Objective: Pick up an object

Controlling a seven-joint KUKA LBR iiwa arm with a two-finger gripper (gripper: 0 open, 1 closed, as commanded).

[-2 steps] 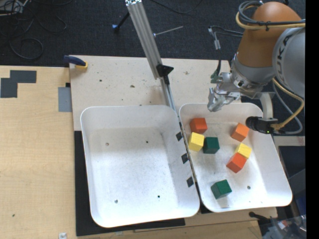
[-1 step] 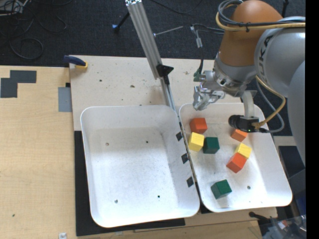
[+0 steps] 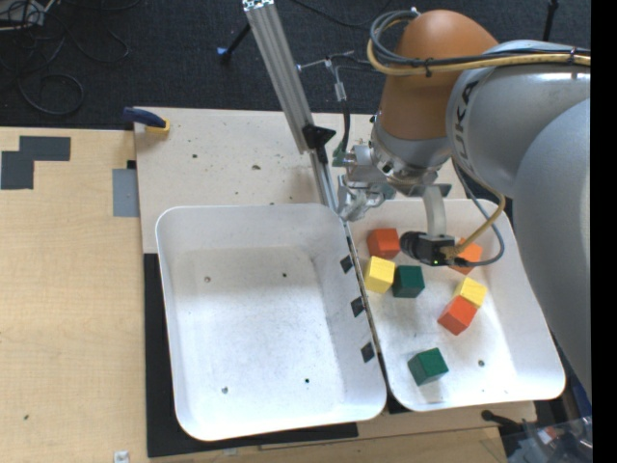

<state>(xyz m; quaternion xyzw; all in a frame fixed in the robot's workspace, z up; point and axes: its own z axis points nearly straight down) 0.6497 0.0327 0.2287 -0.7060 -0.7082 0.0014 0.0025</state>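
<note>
We see the jaws (image 3: 359,201) poised at the right bin's (image 3: 525,369) far-left corner; we cannot tell their state. Below lie an orange cube (image 3: 383,242), a yellow cube (image 3: 380,274) and a dark green cube (image 3: 408,280) clustered together.

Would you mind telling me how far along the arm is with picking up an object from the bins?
Done: the gripper has reached the right bin, at its far left corner. In hand: nothing visibly; it sits just above the orange cube. Left: every block lies in the bin, including the yellow cube and dark green cube, so the grasp and lift remain.
</note>
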